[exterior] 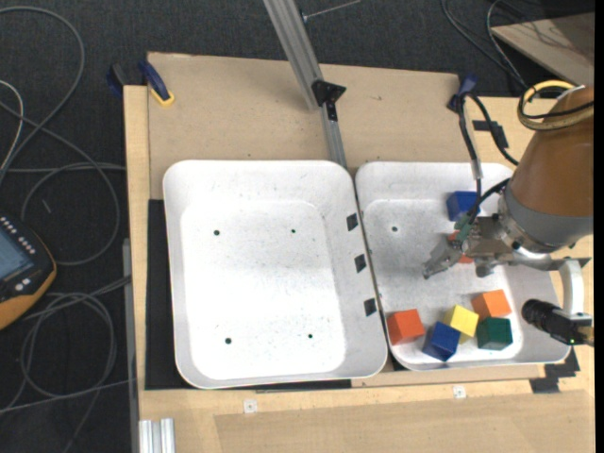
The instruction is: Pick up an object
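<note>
I hang over the right bin [415, 182], reaching in from the right, with my hand [451, 256] low above the bin floor near its middle. My fingers [436, 264] point toward the divider side and look spread apart, and I see nothing between them, so I judge the hand open and holding nothing.

The things I could take all lie in this bin. A blue block [461, 203] sits just behind my hand, toward the far wall. Something small and reddish [464, 257] peeks out right under my wrist; it is too hidden to say what it is. Along the near wall sits a cluster: an orange cube [406, 325] a little apart on the left, then a blue cube [441, 341], a yellow cube [463, 320], a second orange block [491, 302] and a green cube [494, 333], these last four packed close or touching. The left bin [175, 253] lies beside, across the divider.

What worries me is where my fingers are aimed. They seem to sit over bare floor, between the blue block and the cluster, so closing here would likely catch nothing. If I go for the cluster, the packed cubes leave no room for a finger, and I could shove one aside or wedge two together. The reddish piece under my wrist could be knocked away unseen.
</note>
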You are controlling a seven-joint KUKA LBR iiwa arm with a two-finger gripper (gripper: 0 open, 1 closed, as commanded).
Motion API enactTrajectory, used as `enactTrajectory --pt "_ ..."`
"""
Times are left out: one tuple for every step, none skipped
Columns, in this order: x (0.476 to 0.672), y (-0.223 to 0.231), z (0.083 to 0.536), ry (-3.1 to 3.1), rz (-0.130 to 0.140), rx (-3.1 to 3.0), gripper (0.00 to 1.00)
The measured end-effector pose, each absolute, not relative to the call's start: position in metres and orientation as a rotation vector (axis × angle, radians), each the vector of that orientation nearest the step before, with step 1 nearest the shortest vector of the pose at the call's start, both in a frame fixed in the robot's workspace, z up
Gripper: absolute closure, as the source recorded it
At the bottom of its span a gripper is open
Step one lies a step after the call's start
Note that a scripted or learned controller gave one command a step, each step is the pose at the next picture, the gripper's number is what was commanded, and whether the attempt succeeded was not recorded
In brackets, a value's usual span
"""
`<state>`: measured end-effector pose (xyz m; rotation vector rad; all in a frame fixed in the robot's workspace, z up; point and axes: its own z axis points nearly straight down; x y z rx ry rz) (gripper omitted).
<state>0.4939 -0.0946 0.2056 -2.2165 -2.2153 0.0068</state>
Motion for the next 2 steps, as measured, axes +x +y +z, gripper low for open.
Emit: enactTrajectory --pt "0.485 -0.087 0.154 -2.216 0.006 -2.215 0.00" --pt "0.484 -0.087 0.102 -2.217 0.004 -2.217 0.00"
